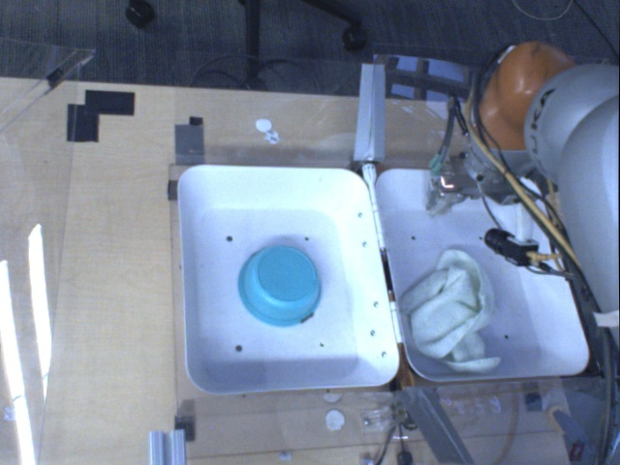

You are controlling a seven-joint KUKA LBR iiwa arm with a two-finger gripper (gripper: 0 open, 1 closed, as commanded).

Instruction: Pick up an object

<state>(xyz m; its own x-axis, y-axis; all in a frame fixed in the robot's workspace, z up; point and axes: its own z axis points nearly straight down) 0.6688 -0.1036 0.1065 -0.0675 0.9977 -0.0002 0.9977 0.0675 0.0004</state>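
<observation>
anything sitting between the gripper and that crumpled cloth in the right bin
Nothing visible does. The gripper is over the far end of the right bin, and only bare white bin floor lies between it and the cloth nearer the front.

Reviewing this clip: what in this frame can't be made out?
- Gripper: small and blurred at the far edge of the right bin, with cables crossing beside it; finger state unreadable.
- Arm: cut off by the right edge.
- White cloth: crumpled, so its folds hide its full shape.
- Blue bowl in the left bin: seen from above; upright or inverted is unclear.
</observation>
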